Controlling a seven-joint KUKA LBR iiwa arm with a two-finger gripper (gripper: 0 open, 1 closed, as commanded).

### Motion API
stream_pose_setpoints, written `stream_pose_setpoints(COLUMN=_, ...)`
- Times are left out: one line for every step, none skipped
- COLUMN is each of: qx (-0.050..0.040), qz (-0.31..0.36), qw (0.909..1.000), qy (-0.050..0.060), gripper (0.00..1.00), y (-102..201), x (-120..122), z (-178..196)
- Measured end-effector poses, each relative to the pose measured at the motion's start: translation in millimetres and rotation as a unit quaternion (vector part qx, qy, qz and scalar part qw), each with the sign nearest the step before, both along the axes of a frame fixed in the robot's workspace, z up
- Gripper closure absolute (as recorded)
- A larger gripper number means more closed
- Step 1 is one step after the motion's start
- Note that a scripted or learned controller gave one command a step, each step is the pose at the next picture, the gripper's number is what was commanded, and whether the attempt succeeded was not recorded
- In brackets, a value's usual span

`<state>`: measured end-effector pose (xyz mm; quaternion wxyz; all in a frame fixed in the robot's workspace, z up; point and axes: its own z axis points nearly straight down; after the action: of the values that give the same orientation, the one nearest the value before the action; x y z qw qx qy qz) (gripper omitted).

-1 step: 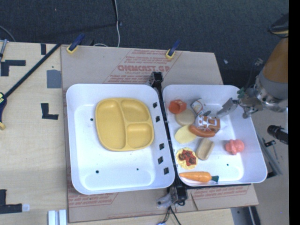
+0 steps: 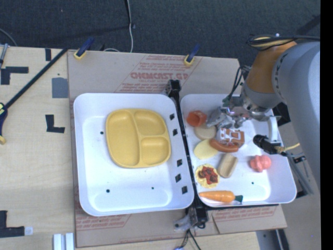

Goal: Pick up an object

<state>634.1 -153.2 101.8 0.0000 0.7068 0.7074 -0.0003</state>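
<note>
Sausage (image 2: 218, 146) is the thing we would choose for the pick, because it lies in the right bin (image 2: 283, 191) just below the gripper (image 2: 227, 120), near the middle of the food pile. The gripper hangs low over the upper part of this bin. From this slanted view we cannot tell whether it is spread or closed, and we see nothing held in it.

In our judgement the step in hand is the descent onto one piece. To do it well, we should first centre over the sausage and turn the wrist so that the jaws close across its short side, not along its length. The pile is tight here: a yellow piece (image 2: 204, 150) touches the sausage on the left, a tomato (image 2: 196, 119) sits near above it, and a roll (image 2: 227, 165) lies just below. A descent that is off centre could push these neighbours instead of taking one thing.

We should come straight down, close slowly, and lift only a little at first to check the hold. If the sausage is too crowded, the pink piece (image 2: 259, 163) or the carrot (image 2: 217, 196) stand more apart and may be easier.
</note>
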Motion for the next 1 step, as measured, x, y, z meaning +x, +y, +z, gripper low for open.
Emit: stream_pose_setpoints(qx=-0.0016, qz=-0.003, qw=1.0, qy=0.001, gripper=0.0, y=6.8, x=6.4, z=-3.8)
